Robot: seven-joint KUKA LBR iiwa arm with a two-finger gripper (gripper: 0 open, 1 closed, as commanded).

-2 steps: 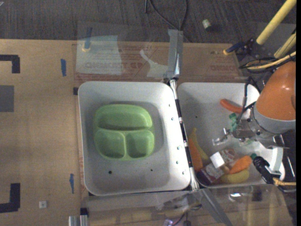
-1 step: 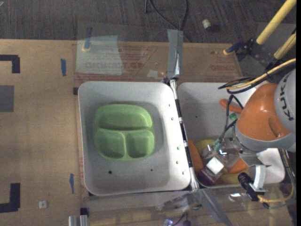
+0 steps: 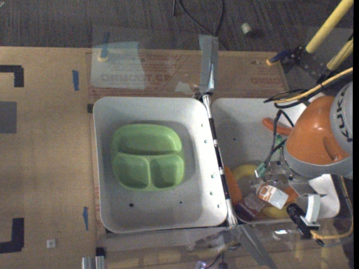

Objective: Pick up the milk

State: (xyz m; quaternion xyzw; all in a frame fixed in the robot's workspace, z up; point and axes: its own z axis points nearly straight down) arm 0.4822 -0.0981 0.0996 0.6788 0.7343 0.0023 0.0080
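Milk carton (image 3: 271, 195) lies tilted; long axis diagonal.

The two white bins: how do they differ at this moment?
The left bin holds one thing, a green divided plate lying flat in its middle; the right bin holds a heap of small items crowded at its near end. The left bin lies open to the camera; the right bin is partly covered by the arm reaching over it. Both are shallow, white and set side by side.
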